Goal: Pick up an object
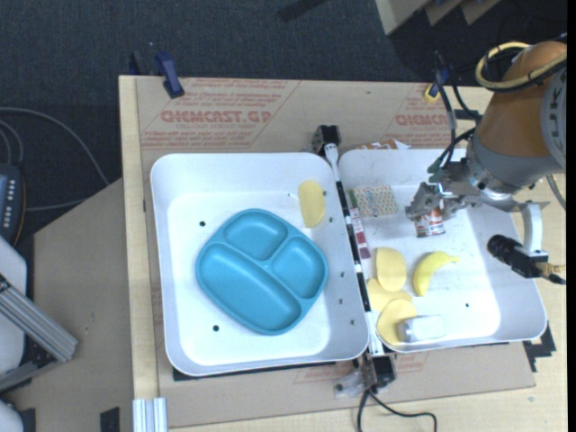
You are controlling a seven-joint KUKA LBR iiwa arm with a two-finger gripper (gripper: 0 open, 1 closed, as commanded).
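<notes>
Gripper [430,212] hangs low in the right bin [517,318], fingers closed around a small red-and-white object [433,226]; a straight, slow lift should keep it clear of the banana [431,269].

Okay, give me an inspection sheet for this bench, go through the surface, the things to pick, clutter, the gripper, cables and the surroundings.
Surface: bench covered in printed brown board, bearing a left bin and a right bin side by side.
Job's things: in the right bin, banana, two yellow pieces, clear bottle, mesh pad; in the left bin, blue divided plate and a yellow piece.
Clutter: blue clamp at the bench's far edge.
Gripper: gripper low over the right bin at a small red-and-white item; grasp unclear.
Cables: yellow cable looped at the arm; black lead at the near edge.
Surroundings: dark carpet.
</notes>
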